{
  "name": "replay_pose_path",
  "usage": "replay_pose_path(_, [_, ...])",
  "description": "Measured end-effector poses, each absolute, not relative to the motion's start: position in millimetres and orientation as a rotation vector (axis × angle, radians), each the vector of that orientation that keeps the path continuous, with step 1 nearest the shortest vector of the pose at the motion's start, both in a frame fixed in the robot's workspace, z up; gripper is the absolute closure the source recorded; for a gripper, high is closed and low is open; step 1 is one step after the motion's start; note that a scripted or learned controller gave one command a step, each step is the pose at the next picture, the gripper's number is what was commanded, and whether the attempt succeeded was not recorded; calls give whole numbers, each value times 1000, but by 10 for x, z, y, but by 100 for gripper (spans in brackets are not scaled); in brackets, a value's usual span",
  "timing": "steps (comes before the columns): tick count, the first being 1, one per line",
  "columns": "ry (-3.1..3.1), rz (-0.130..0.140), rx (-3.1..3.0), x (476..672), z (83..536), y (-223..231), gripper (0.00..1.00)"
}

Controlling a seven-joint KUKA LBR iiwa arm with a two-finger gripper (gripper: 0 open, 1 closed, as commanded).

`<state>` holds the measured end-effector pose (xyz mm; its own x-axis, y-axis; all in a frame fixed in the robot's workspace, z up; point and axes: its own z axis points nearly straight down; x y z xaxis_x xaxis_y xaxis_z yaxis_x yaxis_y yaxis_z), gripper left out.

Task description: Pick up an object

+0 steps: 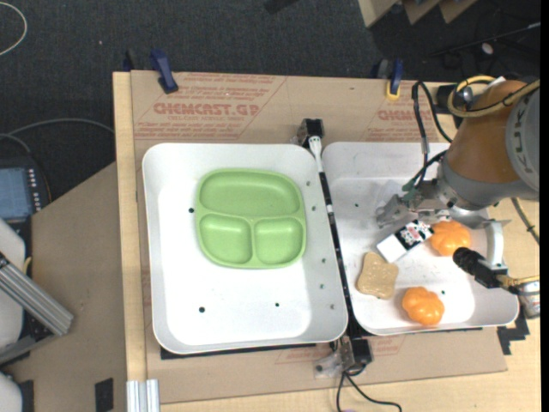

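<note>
Oranges (423,306) (449,237) sit nearest in the right bin (360,166), beside stiff, light toast (377,275); round and probably slippery, grip across the middle. Farther back, the gripper (401,215) hovers; its opening I cannot tell.

A dark carpeted floor (77,33) is seen around a brown board (257,101), clamped by blue clips (163,69). Cables (17,136) are laid far left of the gripper.

1. Left bin (171,256): the green divided tray (250,216) fills the middle; the near edge lies open.
2. Right bin (360,166): toast (377,275), two oranges (423,305) and the arm (485,157) crowd the near right corner; the far left corner stays free.
</note>
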<state>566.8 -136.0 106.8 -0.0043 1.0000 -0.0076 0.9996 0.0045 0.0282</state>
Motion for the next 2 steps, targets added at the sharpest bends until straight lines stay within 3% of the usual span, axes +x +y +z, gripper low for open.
replay_pose_path(1, [2203,29,2193,5578,1017,-1386,0])
replay_pose_path(2, [2218,4,2215,6008,855,-1523,0])
